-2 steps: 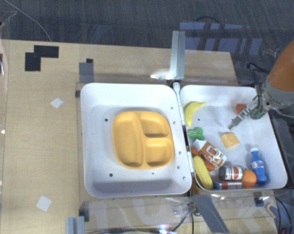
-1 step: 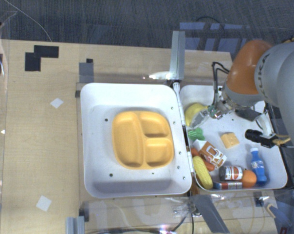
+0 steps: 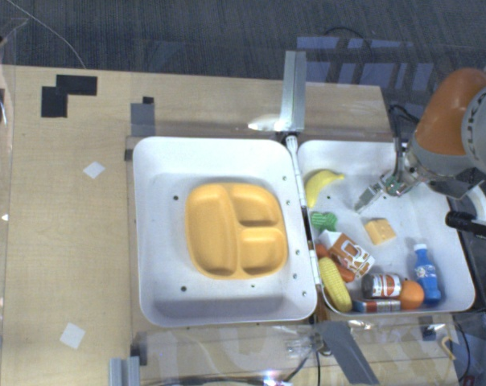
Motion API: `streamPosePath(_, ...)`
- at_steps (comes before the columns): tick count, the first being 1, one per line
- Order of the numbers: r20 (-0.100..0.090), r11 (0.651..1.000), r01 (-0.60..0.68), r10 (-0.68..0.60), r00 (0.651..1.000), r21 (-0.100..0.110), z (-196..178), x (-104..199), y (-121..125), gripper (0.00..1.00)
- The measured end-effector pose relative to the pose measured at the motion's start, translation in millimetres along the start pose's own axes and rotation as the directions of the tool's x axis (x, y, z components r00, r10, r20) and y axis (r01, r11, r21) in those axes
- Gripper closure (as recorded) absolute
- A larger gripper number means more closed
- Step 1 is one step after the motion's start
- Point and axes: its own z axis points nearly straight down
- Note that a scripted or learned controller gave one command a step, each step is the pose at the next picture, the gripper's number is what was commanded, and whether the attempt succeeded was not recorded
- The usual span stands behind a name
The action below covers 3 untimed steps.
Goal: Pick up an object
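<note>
Objects for picking lie crowded in the right bin (image 3: 364, 163), mostly along its near and left sides. Going from the near edge back, I see a corn cob (image 3: 335, 282) lying against the near-left wall, and beside it a can (image 3: 381, 285) on its side with an orange ball (image 3: 412, 293) touching its right end. A blue bottle (image 3: 425, 273) with a white cap stands or leans just right of that ball; I cannot tell which. Behind the corn sits a small orange-and-white packet (image 3: 351, 255), and further left a green bumpy piece (image 3: 323, 220) rests close to the divider between the bins. A pale yellow cheese wedge (image 3: 380, 231) lies alone near the bin's middle, apart from the cluster. Beyond that, a banana (image 3: 320, 185) rests at the far-left part of the bin. My gripper (image 3: 370, 197) hangs over the far-middle floor of this bin, between the banana and the cheese wedge, tilted toward the left; its fingers appear slightly spread with nothing between them. The grey arm with its orange band (image 3: 452, 111) comes in from the right. In the left bin (image 3: 158, 215) a yellow divided tray (image 3: 235, 229) sits centred on the floor. Both bins rest on a wooden bench (image 3: 66, 240).
</note>
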Motion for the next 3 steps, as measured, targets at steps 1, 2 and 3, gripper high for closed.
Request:
streamPosePath(1,-0.005,0.914,-0.405,0.405,0.914,0.001,-2.8,80.0,-14.5,0.0)
streamPosePath(2,-0.002,0.974,-0.225,0.225,0.974,-0.001,0.3,30.6,35.1,0.0)
streamPosePath(3,-0.002,0.92,-0.391,0.391,0.92,-0.002,-70.5,14.9,2.1,0.0)
